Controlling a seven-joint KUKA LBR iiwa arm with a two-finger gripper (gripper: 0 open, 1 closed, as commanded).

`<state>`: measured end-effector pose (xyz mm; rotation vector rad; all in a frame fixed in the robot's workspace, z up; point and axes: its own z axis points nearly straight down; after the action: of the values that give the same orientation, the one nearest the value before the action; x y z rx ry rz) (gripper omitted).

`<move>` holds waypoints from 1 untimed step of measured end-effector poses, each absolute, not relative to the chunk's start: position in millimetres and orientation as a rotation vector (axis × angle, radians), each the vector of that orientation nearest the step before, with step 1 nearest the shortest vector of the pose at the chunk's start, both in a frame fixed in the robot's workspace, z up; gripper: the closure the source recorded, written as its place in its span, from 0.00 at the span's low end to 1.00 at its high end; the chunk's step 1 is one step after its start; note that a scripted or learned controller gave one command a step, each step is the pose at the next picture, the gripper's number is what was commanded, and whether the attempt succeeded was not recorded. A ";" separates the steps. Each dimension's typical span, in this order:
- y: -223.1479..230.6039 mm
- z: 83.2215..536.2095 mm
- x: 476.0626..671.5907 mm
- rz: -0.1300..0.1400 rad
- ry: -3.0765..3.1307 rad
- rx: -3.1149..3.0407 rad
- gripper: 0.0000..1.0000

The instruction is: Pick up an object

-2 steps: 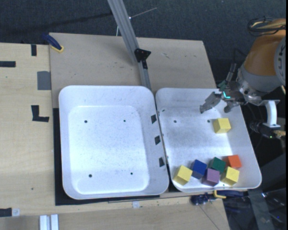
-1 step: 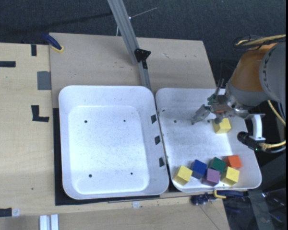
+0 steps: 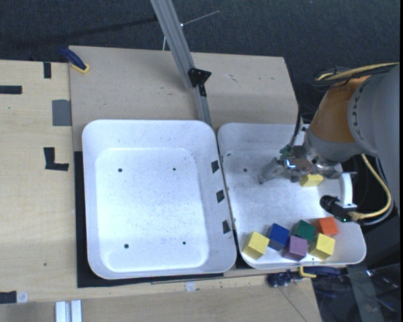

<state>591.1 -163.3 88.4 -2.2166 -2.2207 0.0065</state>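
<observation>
Reaching in from the right, the arm (image 3: 352,116) is angling its tool (image 3: 292,166) into the right bin (image 3: 255,146); grip unclear, a small yellow block (image 3: 312,179) just beside it

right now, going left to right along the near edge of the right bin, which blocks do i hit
yellow block → blue block → purple block → second yellow block. The green and orange blocks sit just behind these, so I left them out of the order.

Tool (image 3: 272,173) low in right bin (image 3: 255,146), mid-frame right; yellow block (image 3: 311,179) just beside wrist; six blocks (image 3: 292,239) clustered at bin's lower edge.
</observation>
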 end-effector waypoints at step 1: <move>-163.0 101.3 592.2 0.002 -2.223 -2.217 1.00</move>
<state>592.2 -163.0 101.3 -2.2168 -2.2231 0.0023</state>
